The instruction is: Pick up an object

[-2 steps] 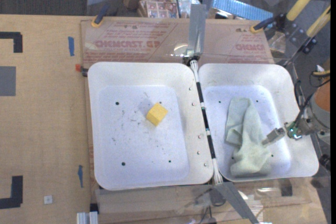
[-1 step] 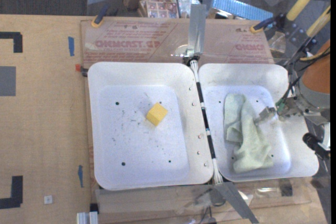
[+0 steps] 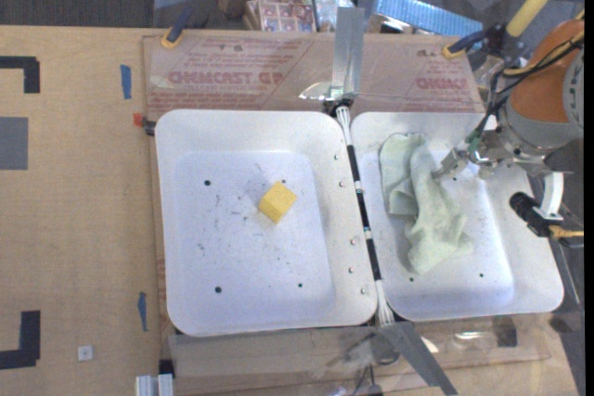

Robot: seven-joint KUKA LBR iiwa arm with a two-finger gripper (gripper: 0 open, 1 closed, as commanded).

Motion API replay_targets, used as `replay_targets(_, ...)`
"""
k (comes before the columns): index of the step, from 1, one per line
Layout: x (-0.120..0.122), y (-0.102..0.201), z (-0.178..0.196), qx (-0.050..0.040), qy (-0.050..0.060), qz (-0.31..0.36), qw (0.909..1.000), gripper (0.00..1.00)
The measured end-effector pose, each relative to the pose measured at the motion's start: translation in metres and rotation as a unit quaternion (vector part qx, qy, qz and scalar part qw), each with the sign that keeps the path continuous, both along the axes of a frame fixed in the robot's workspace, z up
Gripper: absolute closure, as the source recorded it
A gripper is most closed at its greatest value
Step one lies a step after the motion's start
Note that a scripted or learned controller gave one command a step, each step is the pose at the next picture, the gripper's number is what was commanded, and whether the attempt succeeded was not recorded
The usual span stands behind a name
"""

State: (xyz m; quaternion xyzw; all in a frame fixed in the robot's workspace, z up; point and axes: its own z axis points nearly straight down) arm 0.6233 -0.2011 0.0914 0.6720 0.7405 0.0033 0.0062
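Two shallow white bins sat side by side on the bench. The left bin [image 3: 186, 153] held a small yellow block [image 3: 277, 202], lying near the middle of its floor, a little toward the far side, clear of all four walls. Dark specks and a few small black dots marked the floor around it.

The right bin [image 3: 529, 292] held a pale green cloth [image 3: 422, 204], crumpled and stretched from the far-left part of the bin down toward its middle. Its far end lay close to the wall between the bins; its near end bunched into a thicker fold.

The arm [image 3: 548, 93] came in from the right, its orange band above the far-right corner of the right bin. The gripper [image 3: 461, 159] hung over the right bin at the cloth's right edge, about level with the cloth's far half. Whether it touched the cloth could not be told. How its jaws stood could not be told either; the metal parts there blurred together. Nothing could be made out as held.

The yellow block was well apart from the gripper, in the other bin.

Beyond the bins, a cardboard sheet [image 3: 241, 74] with red lettering lay flat along the far side.
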Motion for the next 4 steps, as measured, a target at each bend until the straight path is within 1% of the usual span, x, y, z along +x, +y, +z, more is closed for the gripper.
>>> replay_targets(1, 0.002, 0.001, 0.012, -0.0010, -0.003, 0.001, 1.0000, 1.00)
replay_targets(4, 0.006, -0.001, 0.046, -0.0059, -0.011, 0.003, 0.9999, 1.00)
